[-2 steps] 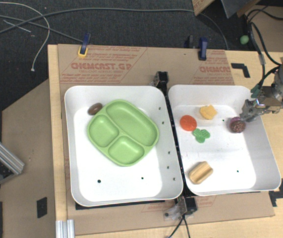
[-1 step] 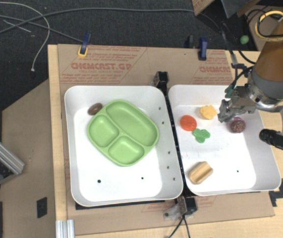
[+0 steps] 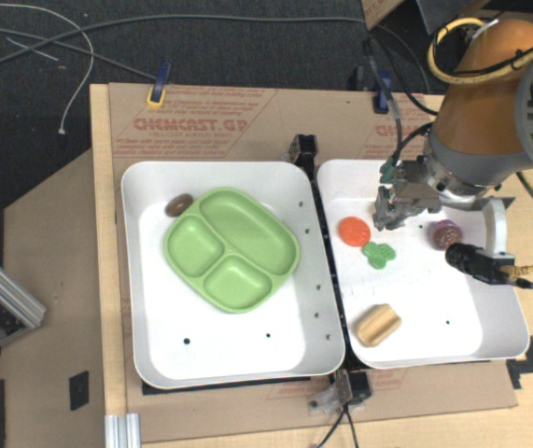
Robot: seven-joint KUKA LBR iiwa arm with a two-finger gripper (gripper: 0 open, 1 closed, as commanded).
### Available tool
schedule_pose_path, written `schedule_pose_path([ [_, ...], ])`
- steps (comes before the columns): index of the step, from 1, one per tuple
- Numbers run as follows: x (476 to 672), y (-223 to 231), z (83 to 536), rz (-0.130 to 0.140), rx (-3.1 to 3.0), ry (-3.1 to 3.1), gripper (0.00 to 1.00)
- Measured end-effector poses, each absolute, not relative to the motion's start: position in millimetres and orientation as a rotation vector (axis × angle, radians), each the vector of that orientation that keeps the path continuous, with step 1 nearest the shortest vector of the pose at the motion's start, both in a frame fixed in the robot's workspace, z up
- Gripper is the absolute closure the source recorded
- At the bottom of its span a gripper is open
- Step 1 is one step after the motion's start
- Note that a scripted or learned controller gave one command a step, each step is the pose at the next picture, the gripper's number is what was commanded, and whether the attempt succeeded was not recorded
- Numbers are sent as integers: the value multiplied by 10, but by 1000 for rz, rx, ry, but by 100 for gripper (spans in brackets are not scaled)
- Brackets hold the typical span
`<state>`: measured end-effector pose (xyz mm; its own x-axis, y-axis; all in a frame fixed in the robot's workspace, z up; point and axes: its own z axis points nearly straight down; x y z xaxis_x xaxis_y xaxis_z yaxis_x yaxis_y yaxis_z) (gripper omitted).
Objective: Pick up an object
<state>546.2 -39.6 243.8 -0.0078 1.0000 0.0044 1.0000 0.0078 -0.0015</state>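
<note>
In the right bin (image 3: 453, 343) lie an orange-red round piece (image 3: 355, 231), a small green broccoli-like piece (image 3: 378, 254), a tan bread-like block (image 3: 376, 325) and a purple round piece (image 3: 446, 232). My gripper (image 3: 385, 215) hangs over the bin's upper middle, just right of the orange piece and above the green one. Nothing shows between its fingers. The arm's grey and orange body covers the bin's far right corner.
The left bin (image 3: 154, 325) holds a green divided plate (image 3: 231, 248) and a small brown oval piece (image 3: 180, 204) by its upper left. A black clamp (image 3: 302, 147) sits between the bins at the back. Cables trail over the floor at the upper left.
</note>
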Motion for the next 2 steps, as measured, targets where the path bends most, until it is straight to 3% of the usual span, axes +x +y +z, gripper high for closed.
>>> schedule_pose_path([
  [2, 5560, 833, 2337, -4, -2211, -2229, 100],
])
